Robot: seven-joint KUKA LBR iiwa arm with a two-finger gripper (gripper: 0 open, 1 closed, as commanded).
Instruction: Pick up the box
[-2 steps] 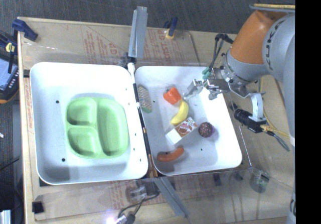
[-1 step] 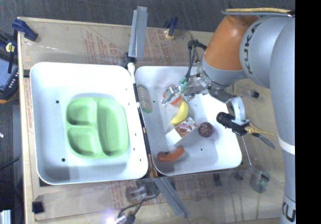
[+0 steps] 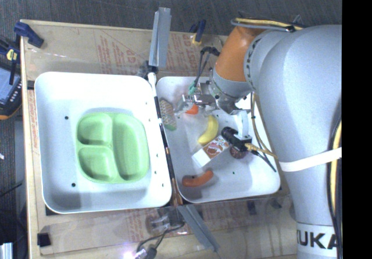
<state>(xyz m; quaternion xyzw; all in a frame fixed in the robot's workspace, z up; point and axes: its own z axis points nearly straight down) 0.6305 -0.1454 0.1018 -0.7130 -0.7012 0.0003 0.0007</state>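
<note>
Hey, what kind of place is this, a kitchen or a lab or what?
Most likely a robotics lab test bench, not a kitchen: a KUKA arm reaches over two white bins on a plywood bench, with toy-like food such as a banana and a green divided tray.

Worktop: two bins side by side, touching along middle.
Left bin: divided tray inside, near centre.
Right bin: banana mid-bin; box just below banana, tilted; sausage near front wall, below box; brush at left wall, beside divider.
Arm: enters from right, over right bin's right side.
End effector: above right bin's rear part, behind banana, right of brush.
</note>
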